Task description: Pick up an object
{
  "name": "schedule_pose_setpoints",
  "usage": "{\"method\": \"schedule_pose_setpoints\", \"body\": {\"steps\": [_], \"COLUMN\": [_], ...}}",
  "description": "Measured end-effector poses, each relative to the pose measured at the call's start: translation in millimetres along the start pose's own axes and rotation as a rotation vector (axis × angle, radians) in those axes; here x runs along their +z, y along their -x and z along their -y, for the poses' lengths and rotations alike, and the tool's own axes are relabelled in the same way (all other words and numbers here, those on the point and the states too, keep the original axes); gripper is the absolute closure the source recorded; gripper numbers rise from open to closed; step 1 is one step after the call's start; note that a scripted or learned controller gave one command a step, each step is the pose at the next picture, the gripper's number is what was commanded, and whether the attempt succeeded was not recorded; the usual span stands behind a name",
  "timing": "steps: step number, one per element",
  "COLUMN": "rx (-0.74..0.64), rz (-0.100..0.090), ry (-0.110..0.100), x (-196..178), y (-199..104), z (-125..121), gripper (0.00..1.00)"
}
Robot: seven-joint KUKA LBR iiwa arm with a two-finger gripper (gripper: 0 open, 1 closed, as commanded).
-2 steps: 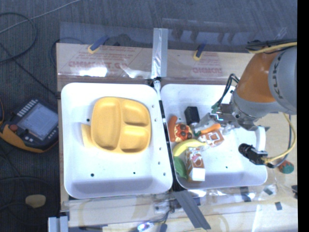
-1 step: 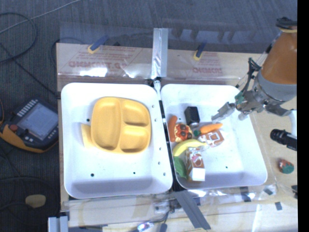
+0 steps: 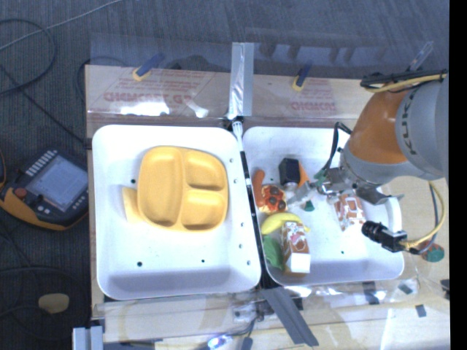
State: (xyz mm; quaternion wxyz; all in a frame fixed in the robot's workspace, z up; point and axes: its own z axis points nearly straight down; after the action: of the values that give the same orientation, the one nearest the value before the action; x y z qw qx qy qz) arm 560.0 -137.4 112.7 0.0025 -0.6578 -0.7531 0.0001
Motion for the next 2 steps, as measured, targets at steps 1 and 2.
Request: {"method": "schedule_pose_setpoints", "body": {"steps": [1,2], "rx": [-0.001,0.001], "rz": [-0.005,0.01], "ry": [-0.004,0.001], "x": [-7.0,20.1], "y": [-2.0,-9.1], "z": [0.5,-89.0], "gripper": [1.0,1.0]}}
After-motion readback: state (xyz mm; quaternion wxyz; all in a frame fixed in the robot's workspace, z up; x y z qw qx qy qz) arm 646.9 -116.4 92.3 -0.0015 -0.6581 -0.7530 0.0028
